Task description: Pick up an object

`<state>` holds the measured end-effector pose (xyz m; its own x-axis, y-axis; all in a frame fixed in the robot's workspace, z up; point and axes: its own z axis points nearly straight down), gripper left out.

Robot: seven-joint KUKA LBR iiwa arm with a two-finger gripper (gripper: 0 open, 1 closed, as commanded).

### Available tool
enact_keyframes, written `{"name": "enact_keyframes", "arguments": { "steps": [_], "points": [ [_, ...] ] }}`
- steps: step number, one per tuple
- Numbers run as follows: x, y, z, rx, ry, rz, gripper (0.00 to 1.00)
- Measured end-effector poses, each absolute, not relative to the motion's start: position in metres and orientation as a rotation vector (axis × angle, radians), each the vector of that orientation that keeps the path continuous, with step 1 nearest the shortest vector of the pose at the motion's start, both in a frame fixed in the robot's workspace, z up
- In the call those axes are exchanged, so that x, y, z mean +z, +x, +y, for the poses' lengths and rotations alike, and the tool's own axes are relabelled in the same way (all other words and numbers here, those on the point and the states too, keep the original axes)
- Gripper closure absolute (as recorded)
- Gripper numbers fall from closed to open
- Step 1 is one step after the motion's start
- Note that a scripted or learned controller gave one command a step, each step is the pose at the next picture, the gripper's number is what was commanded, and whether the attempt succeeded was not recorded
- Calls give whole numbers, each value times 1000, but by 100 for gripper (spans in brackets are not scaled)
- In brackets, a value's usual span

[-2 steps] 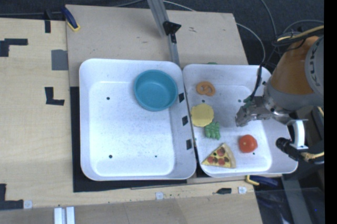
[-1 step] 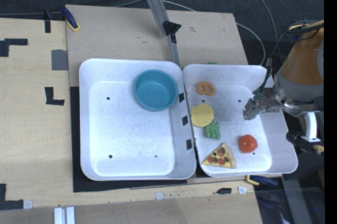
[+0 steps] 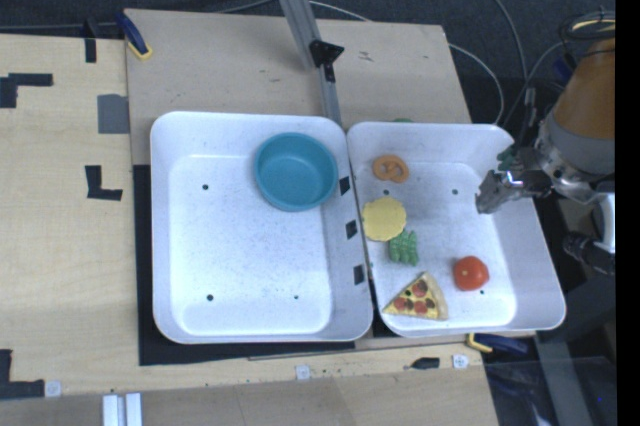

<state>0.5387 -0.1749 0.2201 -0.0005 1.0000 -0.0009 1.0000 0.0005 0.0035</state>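
Note:
The right bin holds a red tomato, a pizza slice, a green leafy piece, a yellow round piece and an orange cookie-like piece. My gripper hangs over the right side of this bin, above and slightly right of the tomato, apart from it. Nothing shows between its fingers. The grey arm with its orange band comes in from the right.
A blue bowl sits at the back of the left bin. A metal pole slants down to the divide between the bins. Cables run across the bench behind the bins.

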Motion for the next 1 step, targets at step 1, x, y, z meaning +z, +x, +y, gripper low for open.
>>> {"name": "enact_keyframes", "arguments": {
  "steps": [1],
  "points": [
    [229,551,-117,2,2216,2228,100]
  ]
}}
